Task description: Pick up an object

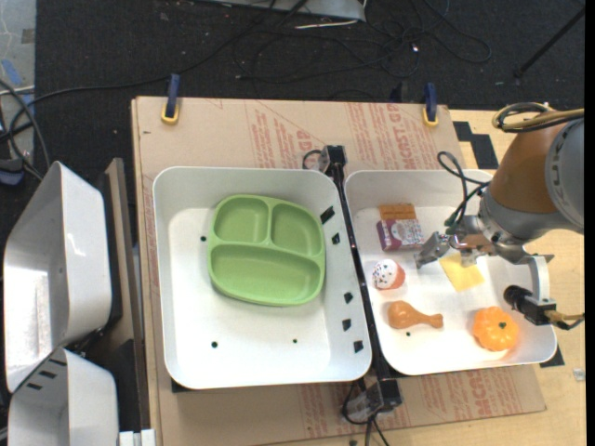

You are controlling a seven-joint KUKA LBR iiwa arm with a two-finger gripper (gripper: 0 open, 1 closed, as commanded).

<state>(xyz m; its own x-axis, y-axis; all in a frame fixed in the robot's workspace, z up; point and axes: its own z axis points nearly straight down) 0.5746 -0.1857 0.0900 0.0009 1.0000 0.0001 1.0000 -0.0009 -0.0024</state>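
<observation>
The robot arm (535,179) comes in from the right, and its far end runs off the picture's edge. Its gripper (444,249) hangs low over the right bin (544,347). The fingers are small and dark, so it is hard to say if they are apart or together. I cannot tell. Nothing shows between them.

The gripper is just beside a yellow block (462,274), which looks like a piece of cheese. The arm hides part of the bin's back wall. A small box (400,228) with an orange top and a purple front lies to the left of the gripper. Its label is too small to read. A little white ball (384,273) with red marks sits near the bin's left wall. A toy chicken leg (414,317) lies in front of it. An orange pumpkin (494,330) sits near the front right corner.

The left bin (177,342) holds a green plate (268,250) with three parts. It lies flat in the middle.

Both bins rest on a brown cardboard sheet (279,124) on the counter. Two clamps (170,100) with yellow tips hold the sheet at the back. The floor behind is dark, with black cables (307,54) across it. White tubs (51,258) stand at the left, and the picture's edge cuts them off.
</observation>
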